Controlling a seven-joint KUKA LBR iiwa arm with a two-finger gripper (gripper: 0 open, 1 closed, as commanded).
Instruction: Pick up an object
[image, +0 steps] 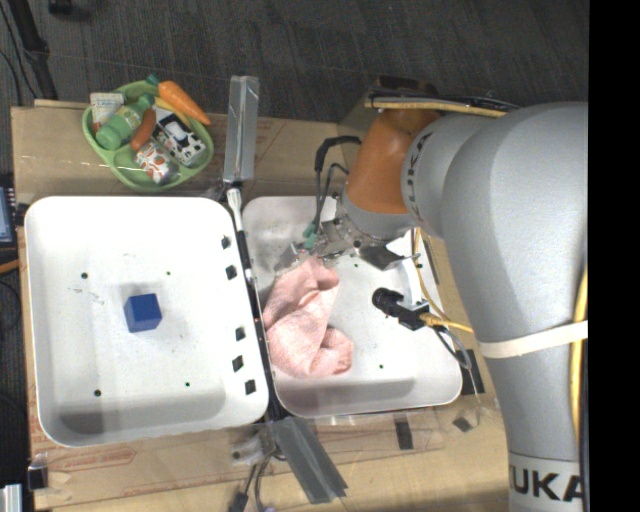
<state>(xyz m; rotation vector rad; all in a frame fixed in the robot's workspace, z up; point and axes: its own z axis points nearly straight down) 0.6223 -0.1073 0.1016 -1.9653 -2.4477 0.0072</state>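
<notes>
A: Where is the gripper (322, 243) right now?

B: Low in the right bin (440, 375), at its far left part, under the orange wrist band. It sits right at the far end of the pink cloth (305, 320). From above, the wrist hides most of it, so I cannot tell how it is set or whether it has any cloth in it.

A: And the cloth itself?

B: Crumpled along the left wall of the right bin. Its long axis runs from the far end, by the gripper, towards the near end of the bin, leaning a little rightward as it comes near. So nearly all the fabric lies on the near side of the tool.

A: Anything else that could be picked?

B: A blue cube (143, 312) sits alone in the left bin (60, 230), well apart from the arm, across the divider. The cloth is plainly the closer candidate.

A: What does the next move turn on, in your view?

B: Whether the tool sits over fabric or just beyond its far edge. If it is beyond, I would judge it needs to shift slightly nearward along the cloth's length. A green bowl of toy food (150, 130) stands outside the bins, far left, out of the way.
</notes>
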